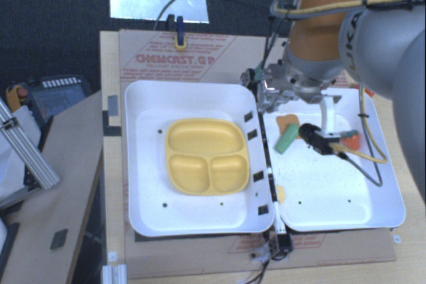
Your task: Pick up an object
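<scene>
In the right bin (pixel 333 203) a green stick-shaped piece (pixel 286 139) lies tilted near the left wall. An orange piece (pixel 287 121) touches its upper end. A small red and orange item (pixel 351 140) lies further right. My gripper (pixel 267 98) hangs over the bin's far left corner, just above and left of the orange piece. Nothing shows as held in it.
The left bin (pixel 143 143) holds a yellow tray with three compartments (pixel 206 156). A small pale yellow bit (pixel 280 194) lies by the divider wall in the right bin. The arm's bulk covers the right bin's far edge. Cardboard lies under both bins.
</scene>
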Controlling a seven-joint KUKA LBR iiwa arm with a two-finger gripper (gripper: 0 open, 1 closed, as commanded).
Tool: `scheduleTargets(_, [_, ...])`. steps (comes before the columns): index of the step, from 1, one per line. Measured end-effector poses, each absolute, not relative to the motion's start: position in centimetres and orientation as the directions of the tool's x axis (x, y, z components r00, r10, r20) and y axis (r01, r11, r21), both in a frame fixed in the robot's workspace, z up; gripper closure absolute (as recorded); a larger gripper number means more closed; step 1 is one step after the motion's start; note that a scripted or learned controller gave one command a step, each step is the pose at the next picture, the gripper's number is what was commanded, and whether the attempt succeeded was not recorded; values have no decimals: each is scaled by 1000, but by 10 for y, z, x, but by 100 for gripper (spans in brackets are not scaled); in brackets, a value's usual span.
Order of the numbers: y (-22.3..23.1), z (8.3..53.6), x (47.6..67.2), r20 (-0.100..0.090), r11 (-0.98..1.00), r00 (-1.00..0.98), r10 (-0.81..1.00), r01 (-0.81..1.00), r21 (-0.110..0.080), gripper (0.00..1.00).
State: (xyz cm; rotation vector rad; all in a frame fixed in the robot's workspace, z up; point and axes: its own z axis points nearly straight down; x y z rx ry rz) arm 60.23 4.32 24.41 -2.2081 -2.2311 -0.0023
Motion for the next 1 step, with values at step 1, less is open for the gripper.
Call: scheduleTargets(1, [94, 224, 578, 3, 9, -9, 1000, 1000, -2, 100])
